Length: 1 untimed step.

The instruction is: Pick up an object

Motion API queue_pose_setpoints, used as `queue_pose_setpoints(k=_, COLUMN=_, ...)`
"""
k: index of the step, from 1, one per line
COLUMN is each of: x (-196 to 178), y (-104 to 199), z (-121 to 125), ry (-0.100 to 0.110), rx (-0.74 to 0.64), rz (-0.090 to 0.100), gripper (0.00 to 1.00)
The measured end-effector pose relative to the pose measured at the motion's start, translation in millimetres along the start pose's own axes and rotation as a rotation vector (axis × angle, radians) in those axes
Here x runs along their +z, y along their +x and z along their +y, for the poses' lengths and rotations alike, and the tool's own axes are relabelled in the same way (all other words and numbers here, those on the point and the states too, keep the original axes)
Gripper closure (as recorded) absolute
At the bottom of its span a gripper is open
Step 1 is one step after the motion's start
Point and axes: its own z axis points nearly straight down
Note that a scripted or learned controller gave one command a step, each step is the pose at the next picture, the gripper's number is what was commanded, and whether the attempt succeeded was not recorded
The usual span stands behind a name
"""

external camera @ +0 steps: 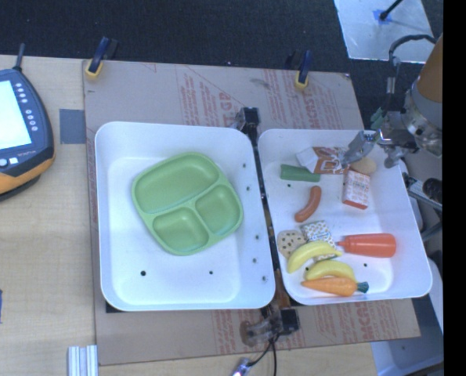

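**Toy food crowds the right bin as the arm reaches in at its far corner**

Toy food items lie in the right bin (420, 245), the one nearer the arm. Along its near edge sit two yellow bananas (320, 260), one just behind the other, with an orange carrot (333, 287) in front of them. An orange bottle (369, 245) lies on its side just right of the bananas. Two small biscuits (290, 242) rest beside a spotted cube (317, 230), left of the bottle. A sausage (308, 204) lies at a slant near the middle of the bin. Behind it is a green block (299, 174), and further right a small red carton (357, 189) lies flat. A brown and white packet (326, 160) sits at the far side.

The jaws (375, 149) hang over the bin's far right corner, close above the packet and a pale round item (364, 165). Whether they are parted or closed cannot be told, and nothing can be seen held between them.

The left bin (115, 210) holds a green divided plate (187, 202) with three compartments. Both bins rest on a cardboard sheet (217, 92) clamped to the desk (29, 241). A handheld control pendant (12, 135) lies at the desk's left edge.
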Motion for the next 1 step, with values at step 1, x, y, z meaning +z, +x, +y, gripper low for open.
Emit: queue_pose_setpoints(k=1, x=124.6, y=32.6, z=-12.5, ry=0.004, rx=-0.002, rz=0.0, gripper=0.0)
